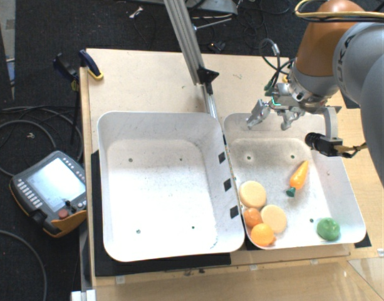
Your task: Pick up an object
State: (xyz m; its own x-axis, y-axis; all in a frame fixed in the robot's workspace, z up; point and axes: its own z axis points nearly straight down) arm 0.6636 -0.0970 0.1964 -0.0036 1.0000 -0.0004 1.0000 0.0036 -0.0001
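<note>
My gripper hangs over the far rim of the right bin, fingers spread open with nothing between them. In that bin lie an orange carrot near the middle, a pale round piece by the left wall, an orange fruit at the near left corner, a second pale round piece beside it, a small orange-red piece, and a green ball at the near right. The carrot is the nearest item to the gripper, well below it in the view.
The left bin adjoins the right one across a shared divider. A slanted metal pole crosses behind the bins. A teach pendant lies off the bench at left. Cables hang by the wrist.
</note>
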